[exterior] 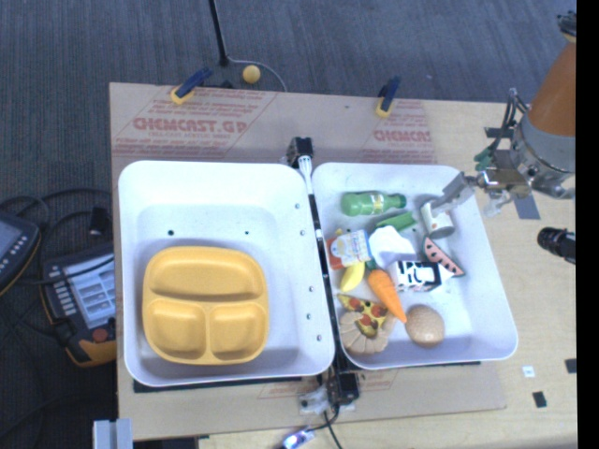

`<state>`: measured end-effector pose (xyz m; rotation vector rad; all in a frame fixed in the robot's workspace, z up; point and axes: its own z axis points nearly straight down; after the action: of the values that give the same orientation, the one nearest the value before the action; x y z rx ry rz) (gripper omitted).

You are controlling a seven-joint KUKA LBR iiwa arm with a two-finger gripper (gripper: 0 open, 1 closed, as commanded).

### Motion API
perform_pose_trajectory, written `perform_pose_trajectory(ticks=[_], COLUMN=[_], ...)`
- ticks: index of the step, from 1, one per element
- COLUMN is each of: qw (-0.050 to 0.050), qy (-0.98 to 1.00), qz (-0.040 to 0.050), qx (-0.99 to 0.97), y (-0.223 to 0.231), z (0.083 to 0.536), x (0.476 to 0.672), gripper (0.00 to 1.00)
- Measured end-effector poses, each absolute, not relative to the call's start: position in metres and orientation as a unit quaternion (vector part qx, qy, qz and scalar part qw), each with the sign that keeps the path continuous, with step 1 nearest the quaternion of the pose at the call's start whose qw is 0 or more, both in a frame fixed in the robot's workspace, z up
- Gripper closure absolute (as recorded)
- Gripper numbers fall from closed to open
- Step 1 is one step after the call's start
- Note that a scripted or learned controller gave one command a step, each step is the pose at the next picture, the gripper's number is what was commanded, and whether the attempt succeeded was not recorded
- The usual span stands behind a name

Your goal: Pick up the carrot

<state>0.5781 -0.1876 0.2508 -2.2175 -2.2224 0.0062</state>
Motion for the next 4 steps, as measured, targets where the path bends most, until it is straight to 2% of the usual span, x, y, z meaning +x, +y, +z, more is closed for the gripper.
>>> perform_pose_trajectory(ticks=[1, 2, 3, 4], qw=[-0.01, -0.009, -0.002, 0.002], qy=[-0.819, -0.777, -0.758, -0.796], qz=[-0.0045, -0.0018, -0.002, 0.003], qx=[-0.574, -0.63, -0.652, -0.605], y=[-0.178, -0.121, -0.008, -0.051], z=[0.128, 0.091, 0.186, 0.182], x=[0.553, 0.522, 0.564, 0.512], gripper=[0.0, 0.0, 0.0, 0.0])
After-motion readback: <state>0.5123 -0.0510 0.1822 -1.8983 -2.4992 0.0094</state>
